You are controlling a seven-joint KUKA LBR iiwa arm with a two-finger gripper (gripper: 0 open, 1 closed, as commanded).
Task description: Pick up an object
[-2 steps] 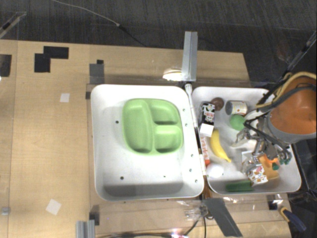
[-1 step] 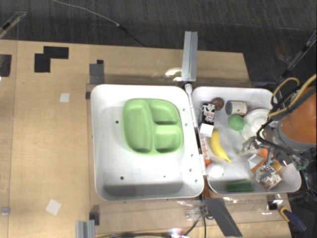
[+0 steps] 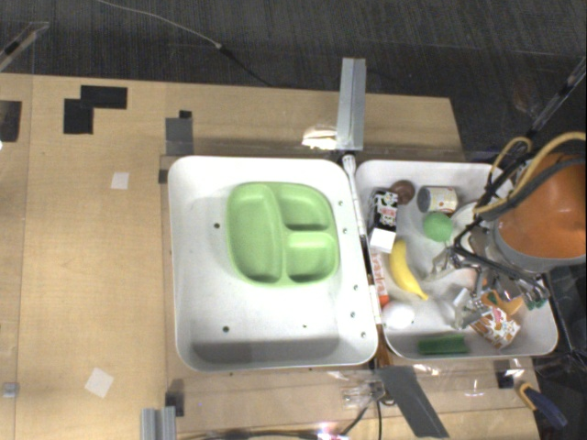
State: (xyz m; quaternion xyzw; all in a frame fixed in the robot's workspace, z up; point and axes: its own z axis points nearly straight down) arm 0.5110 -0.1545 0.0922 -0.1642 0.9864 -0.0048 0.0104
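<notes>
Two white bins: left bin (image 3: 197,246) holds a green tray (image 3: 280,232); gripper (image 3: 479,291) over cluttered right bin (image 3: 541,337), finger state hidden.

Two shallow white bins side by side on the desk (image 3: 83,282): left bin (image 3: 193,328), right bin (image 3: 541,337). In the left, one green divided tray (image 3: 280,232). In the right, one banana (image 3: 405,270), one green ball (image 3: 438,227), one small can (image 3: 440,198), one flat green block (image 3: 442,344), one white round piece (image 3: 398,316), one black-and-white carton (image 3: 386,210), one printed packet (image 3: 495,324); smaller bits too cluttered to count.
</notes>
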